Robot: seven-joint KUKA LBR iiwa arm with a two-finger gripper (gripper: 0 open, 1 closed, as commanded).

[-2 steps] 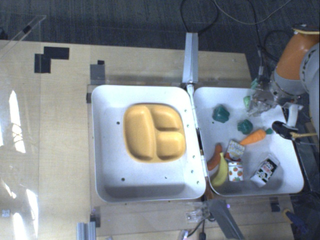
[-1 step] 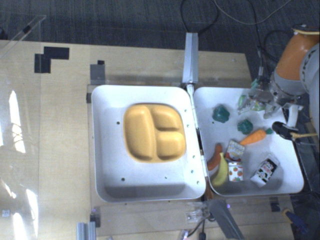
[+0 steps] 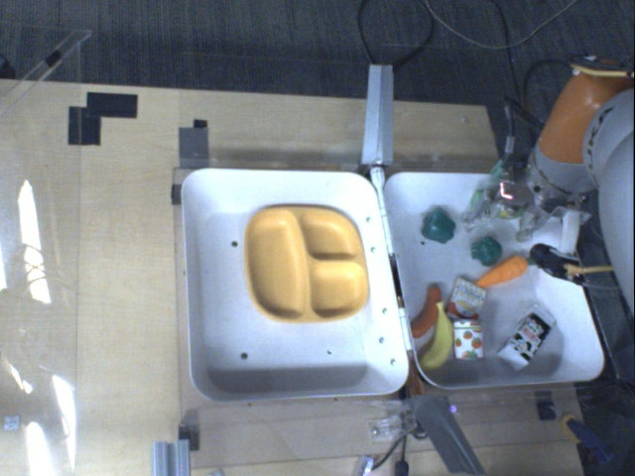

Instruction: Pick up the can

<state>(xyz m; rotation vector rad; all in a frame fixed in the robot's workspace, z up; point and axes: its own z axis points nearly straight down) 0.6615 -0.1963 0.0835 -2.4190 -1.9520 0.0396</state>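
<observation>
A small can (image 3: 467, 296) with a pale label lies tilted in the right bin (image 3: 585, 360), just below the orange carrot (image 3: 503, 271). My gripper (image 3: 504, 204) hangs over the bin's far right corner, above and to the right of the can and well apart from it. A small teal object (image 3: 485, 250) lies just below the gripper. Nothing shows in its grasp.
A teal pepper (image 3: 438, 224), a red sausage (image 3: 429, 310), a banana (image 3: 437, 340), an orange-dotted box (image 3: 468, 341) and a black-and-white carton (image 3: 526, 337) crowd the right bin. A yellow divided tray (image 3: 306, 263) sits in the left bin (image 3: 208, 355). A metal divider post (image 3: 378, 117) stands between the bins.
</observation>
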